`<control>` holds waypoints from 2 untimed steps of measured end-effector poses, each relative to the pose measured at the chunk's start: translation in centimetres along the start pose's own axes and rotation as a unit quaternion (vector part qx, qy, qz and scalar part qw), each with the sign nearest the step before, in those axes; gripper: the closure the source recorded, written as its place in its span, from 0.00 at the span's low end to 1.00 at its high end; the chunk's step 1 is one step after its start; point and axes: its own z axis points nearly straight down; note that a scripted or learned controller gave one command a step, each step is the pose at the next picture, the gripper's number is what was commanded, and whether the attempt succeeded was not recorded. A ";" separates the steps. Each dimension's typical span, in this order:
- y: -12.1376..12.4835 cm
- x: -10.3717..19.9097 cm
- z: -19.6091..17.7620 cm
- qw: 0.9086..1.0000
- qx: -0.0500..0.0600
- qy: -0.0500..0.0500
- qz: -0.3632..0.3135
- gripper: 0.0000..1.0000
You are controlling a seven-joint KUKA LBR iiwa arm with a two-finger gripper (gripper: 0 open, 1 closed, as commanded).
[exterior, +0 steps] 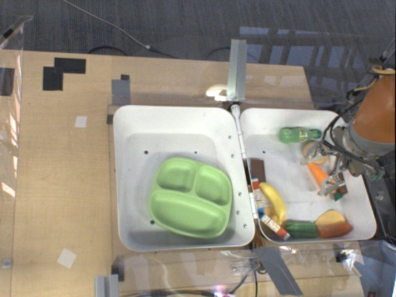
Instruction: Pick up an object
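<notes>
Wooden desk (55,184) carries two white bins; the right bin (272,124) is the landmark. Gripper (323,166) hangs over its right half, beside an orange carrot (317,173); grip state cannot be determined.

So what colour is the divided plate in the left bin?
Light green divided plastic plate, clear in the camera view.

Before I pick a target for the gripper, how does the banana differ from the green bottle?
The banana is yellow and curved; the green bottle is straight. The banana runs roughly front to back by the divider, while the bottle lies crosswise near the back wall. The banana is crowded by other items at its lower end; the bottle has open floor around most of it. Both lie flat in the right bin.
</notes>
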 end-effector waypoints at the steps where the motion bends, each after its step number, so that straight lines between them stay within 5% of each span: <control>1: 3.3 1.7 1.3 1.000 -0.002 0.006 0.025 0.00; 2: 3.3 1.1 -0.2 1.000 0.001 -0.002 0.022 1.00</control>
